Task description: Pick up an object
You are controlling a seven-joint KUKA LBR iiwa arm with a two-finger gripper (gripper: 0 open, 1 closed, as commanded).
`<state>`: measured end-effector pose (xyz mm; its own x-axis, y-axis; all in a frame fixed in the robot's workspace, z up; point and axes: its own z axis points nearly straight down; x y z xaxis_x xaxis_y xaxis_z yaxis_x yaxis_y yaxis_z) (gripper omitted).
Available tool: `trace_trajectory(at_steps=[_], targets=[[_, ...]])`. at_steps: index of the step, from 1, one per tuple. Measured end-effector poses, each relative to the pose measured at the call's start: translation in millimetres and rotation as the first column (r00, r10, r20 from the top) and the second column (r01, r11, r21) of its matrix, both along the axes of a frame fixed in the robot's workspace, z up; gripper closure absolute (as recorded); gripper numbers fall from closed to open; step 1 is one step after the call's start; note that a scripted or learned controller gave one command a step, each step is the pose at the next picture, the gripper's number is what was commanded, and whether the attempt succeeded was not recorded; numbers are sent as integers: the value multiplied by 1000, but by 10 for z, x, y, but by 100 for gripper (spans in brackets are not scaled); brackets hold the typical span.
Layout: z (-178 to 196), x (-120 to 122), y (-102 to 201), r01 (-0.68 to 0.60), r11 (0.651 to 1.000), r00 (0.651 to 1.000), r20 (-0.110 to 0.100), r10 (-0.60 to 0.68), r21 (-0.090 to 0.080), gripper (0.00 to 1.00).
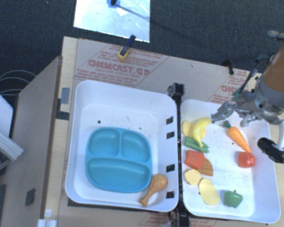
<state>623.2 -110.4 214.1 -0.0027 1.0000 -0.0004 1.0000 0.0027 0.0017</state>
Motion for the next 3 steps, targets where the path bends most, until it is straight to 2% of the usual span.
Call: trace_trajectory(at_steps=[1,2,3], targets=[[-1204,-869,164,6,1000,1000,-4,-6,5,0],[-253,-1376,826,-6,1000,1000,2,6,3,0],[2441,-1353,1018,-5,1000,1000,20,5,2,0]])
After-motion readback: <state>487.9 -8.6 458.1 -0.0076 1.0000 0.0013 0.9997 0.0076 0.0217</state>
